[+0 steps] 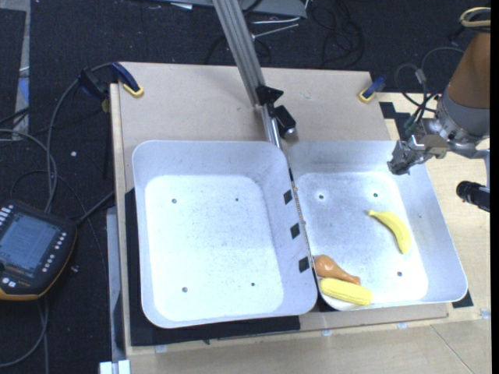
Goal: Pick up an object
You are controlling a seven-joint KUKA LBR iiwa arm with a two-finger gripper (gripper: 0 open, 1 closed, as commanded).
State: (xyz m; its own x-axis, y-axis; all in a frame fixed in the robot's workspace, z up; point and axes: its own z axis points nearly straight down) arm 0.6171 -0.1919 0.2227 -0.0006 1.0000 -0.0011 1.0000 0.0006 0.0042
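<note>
Wooden tabletop (203, 104) carries two white bins side by side; left bin (207, 232) has bare floor. Right bin (355, 189) holds a banana (392, 227) mid-right, an orange-brown piece (335, 269) and a yellow corn cob (346, 291) at the near-left corner. Gripper (401, 164) hangs over the right bin's far-right rim, jaws' spread can't tell. Banana lies below and slightly left of it in the view, well apart, nothing touching.
</note>
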